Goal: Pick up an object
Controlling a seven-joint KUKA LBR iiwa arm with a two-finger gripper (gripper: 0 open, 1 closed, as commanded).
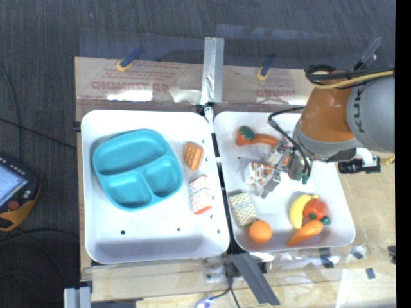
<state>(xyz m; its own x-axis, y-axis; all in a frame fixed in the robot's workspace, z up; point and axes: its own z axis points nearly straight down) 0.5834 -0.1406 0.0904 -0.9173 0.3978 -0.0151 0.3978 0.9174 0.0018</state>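
Dark grey ribbed carpet (128, 11) covers the floor around the bench. A brown cardboard sheet (148, 82) lies under the bins — black cables (26, 133) trail across the carpet at left.

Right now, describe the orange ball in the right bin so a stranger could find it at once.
Start at the right bin, the one the arm reaches into, and go to its near edge. The orange ball sits there, just below a patterned packet and left of a carrot. It is the only plain round orange thing; its neighbours are long or boxy.
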